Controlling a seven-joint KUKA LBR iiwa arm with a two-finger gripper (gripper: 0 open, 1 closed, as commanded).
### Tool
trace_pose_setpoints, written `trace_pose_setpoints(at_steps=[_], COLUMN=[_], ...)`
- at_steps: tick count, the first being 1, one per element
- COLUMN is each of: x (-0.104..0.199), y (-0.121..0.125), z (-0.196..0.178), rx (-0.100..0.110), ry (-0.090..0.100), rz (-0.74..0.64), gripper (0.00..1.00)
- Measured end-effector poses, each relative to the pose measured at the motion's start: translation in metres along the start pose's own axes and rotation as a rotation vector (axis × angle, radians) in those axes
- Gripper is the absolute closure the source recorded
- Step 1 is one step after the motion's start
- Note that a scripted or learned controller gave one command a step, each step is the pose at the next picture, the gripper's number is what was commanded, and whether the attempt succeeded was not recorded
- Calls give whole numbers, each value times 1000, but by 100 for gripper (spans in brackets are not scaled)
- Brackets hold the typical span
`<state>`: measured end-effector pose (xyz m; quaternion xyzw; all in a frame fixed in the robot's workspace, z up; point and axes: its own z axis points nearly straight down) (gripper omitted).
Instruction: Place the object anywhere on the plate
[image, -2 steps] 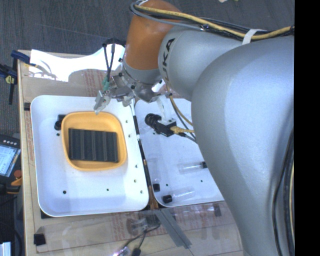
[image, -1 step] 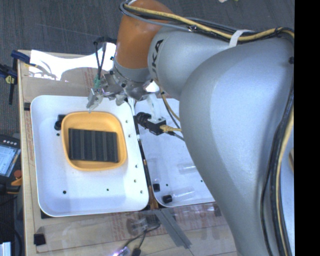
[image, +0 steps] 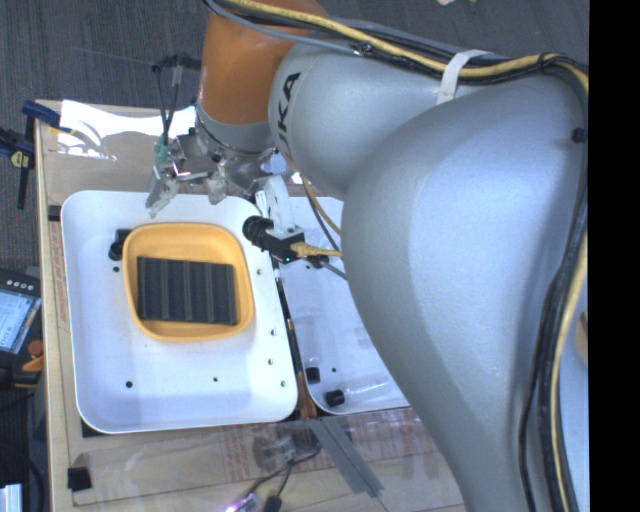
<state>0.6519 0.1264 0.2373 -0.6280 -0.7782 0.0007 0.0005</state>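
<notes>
Plate (image: 187, 246), yellow with a dark ribbed centre, sits in the left bin (image: 100, 385).
Gripper (image: 205, 178) hangs just beyond the plate's far rim; its grasp state cannot be told, and no carried object is discernible.

Two bins side by side on bench. Left bin (image: 170, 390): plate (image: 188, 283) in its far half, dark ridged object (image: 190, 290) lying on plate centre. Right bin (image: 340, 380) mostly hidden under arm (image: 450, 250), which reaches in from right and crosses above it. Gripper (image: 215, 175) at far edge of left bin, just beyond plate. Handheld device (image: 15, 325) off bench, left.
</notes>
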Motion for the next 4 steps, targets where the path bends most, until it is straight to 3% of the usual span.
trace_pose_setpoints(at_steps=[1,2,3,4], x=[44,78,82,61], y=[14,21,22,17], z=[17,4,-8,41], rx=[-1,0,0,3], ry=[0,0,-1,-1], rz=[-40,-3,117,155], gripper=[0,0,0,0])
